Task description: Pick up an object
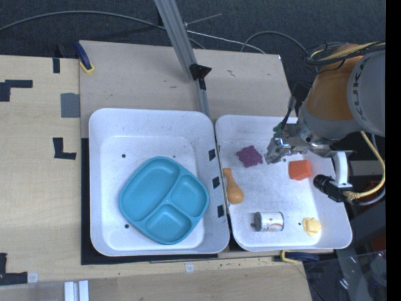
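Fingers (274, 155), their gap too blurred to tell, hover just right of the soft-looking, lumpy purple toy (249, 156). An orange block (300, 170) sits just behind them. They may nudge the toy aside on closing. Farther off lie a smooth small can (267, 221) and a glossy blue divided plate (164, 199).

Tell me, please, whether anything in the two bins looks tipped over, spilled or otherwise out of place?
Only one thing stands out: the small can in the right bin lies on its side rather than upright. Nothing looks spilled or broken. The blue divided plate sits flat in the left bin, turned at an angle to its walls.
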### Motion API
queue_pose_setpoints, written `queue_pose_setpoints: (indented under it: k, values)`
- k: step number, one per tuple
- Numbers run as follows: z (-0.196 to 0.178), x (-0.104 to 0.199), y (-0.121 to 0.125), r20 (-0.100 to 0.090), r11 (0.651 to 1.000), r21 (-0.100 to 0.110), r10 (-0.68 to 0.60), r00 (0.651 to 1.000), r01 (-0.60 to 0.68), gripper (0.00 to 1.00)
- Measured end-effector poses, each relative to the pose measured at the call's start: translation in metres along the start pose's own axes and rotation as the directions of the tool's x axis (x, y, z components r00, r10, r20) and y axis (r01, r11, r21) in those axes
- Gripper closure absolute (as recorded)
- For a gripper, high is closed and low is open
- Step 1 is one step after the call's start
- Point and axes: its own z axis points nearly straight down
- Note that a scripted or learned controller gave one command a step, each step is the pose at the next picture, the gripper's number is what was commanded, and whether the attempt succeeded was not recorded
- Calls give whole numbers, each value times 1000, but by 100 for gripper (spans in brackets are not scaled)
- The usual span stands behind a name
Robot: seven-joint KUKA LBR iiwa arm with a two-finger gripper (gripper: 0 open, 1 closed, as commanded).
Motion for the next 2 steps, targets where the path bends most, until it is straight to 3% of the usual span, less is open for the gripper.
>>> queue_pose_setpoints:
  k: [1, 2]
  values:
    - [-47, 0, 1, 0, 1000, 0, -1, 1000, 1, 100]
    - [-55, 56, 17, -3, 1000, 4, -7, 1000, 7, 100]
